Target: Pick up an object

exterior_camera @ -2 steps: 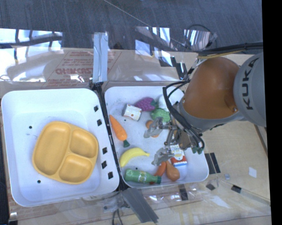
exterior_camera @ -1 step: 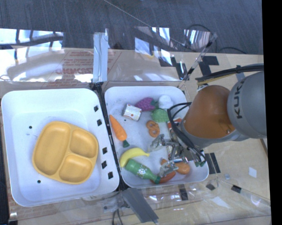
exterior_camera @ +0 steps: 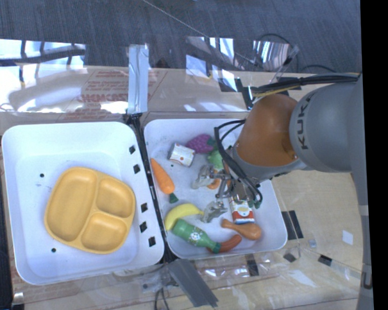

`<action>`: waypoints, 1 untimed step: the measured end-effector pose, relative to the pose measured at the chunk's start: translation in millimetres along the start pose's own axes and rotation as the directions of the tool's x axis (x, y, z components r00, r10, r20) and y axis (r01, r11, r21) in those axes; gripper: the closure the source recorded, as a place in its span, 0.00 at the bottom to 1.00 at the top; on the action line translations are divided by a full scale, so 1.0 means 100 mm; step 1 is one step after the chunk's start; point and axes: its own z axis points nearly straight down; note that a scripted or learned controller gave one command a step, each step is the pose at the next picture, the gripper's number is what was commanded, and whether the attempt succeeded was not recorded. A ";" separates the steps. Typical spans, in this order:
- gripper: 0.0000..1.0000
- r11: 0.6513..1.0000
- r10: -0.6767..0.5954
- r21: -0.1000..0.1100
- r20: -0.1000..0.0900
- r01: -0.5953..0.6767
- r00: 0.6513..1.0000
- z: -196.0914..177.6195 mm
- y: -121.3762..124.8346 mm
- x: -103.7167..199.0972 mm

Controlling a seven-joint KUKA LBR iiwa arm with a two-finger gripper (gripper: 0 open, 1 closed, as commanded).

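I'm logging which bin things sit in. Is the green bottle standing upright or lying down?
Lying down. The green bottle rests on its side in the right bin, beside the banana.

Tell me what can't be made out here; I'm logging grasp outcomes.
- Tool, camera view: finger state unclear, small and lost in clutter under the orange wrist band.
- Green item: partly hidden by cables and wrist.
- Right bin: the arm covers its upper right corner.
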 end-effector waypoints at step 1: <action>0.00 0.993 0.117 0.001 -0.011 -0.117 0.993 0.02 0.21 -0.78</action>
